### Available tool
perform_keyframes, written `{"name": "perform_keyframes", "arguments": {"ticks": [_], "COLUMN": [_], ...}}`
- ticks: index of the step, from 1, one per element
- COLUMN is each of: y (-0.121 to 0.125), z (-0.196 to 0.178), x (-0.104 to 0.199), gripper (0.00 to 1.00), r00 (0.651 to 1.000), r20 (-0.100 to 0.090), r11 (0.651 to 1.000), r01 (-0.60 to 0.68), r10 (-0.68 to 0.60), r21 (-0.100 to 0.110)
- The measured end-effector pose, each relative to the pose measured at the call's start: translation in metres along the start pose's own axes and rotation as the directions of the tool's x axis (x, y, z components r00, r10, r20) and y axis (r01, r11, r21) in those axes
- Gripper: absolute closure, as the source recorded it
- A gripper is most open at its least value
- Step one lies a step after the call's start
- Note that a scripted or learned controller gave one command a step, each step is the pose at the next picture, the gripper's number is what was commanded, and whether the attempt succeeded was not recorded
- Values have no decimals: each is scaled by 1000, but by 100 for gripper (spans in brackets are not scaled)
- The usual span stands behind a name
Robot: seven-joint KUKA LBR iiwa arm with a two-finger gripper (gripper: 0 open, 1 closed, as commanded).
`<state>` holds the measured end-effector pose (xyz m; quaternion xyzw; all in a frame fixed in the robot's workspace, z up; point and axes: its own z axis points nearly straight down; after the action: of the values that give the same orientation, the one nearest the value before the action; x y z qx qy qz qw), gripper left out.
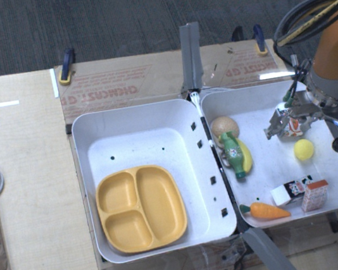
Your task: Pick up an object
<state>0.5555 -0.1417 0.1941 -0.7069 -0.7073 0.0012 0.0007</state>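
My gripper (284, 122) hangs over the right bin (250, 103), near its far right part. A small orange and white thing (295, 127) lies right at the gripper, partly hidden by it. Just in front of it sits a yellow ball (304, 149). Toward the bin's left side, a green bottle (232, 152) lies against a yellow banana (245, 157), with a tan round fruit (224, 127) behind them. Along the front wall are a carrot (268, 210), a small white and black box (292, 191) and an orange and white carton (314, 195).
The left bin (130, 131) holds a yellow divided plate (141, 207) in its front left part. A grey divider bar (191, 57) runs between the bins. The arm's cables (303, 19) loop above the right bin's far right corner.
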Motion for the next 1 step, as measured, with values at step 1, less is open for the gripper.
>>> {"name": "perform_keyframes", "arguments": {"ticks": [1], "y": [24], "z": [2], "x": [-61], "gripper": [0], "r00": [955], "r20": [1], "r11": [955], "r01": [-295], "r10": [295], "r21": [-1]}}
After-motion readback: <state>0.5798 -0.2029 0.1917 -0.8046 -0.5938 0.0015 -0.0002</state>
